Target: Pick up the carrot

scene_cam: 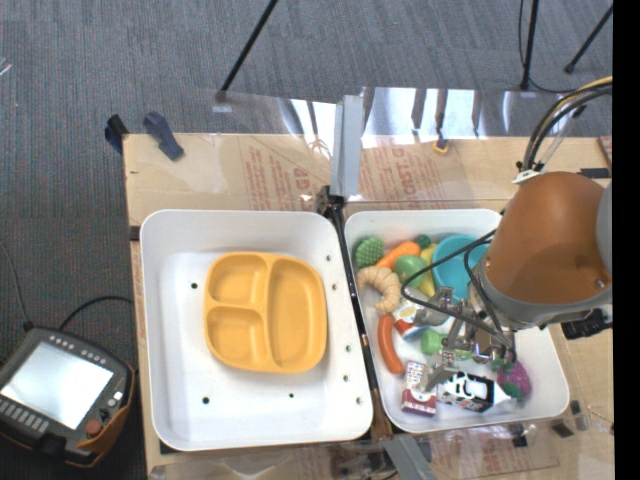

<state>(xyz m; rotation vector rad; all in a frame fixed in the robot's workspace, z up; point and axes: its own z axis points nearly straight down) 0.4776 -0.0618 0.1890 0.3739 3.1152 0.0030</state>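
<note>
My desk (240,168) is a brown board with clear sheeting over its far edge, and it carries two shallow white bins side by side. The left bin (170,408) takes up the desk's left half and holds a yellow divided plate (266,311) with three compartments, lying flat near the bin's middle. The right bin (555,388) sits against it at the desk's right half, crowded with toy food. My arm comes in over the right bin's right edge, its orange band (550,243) covering the far right part of that bin. Below the band my end effector (470,343) hangs over the bin's middle, and I cannot tell how it stands amid the clutter. Toward the far edge of the right bin lies a teal bowl (455,263), partly under my arm. A beige curved pastry (383,286) rests near the bin's left wall. A red sausage (389,344) lies just nearer the front, along the same wall. The carrot (403,252), orange, lies in the far left corner of the right bin, between the green round piece (370,251) at the corner and the teal bowl, well apart from my end effector. A purple piece (517,379) lies toward the front right corner beside a black and white item (465,392).
</note>
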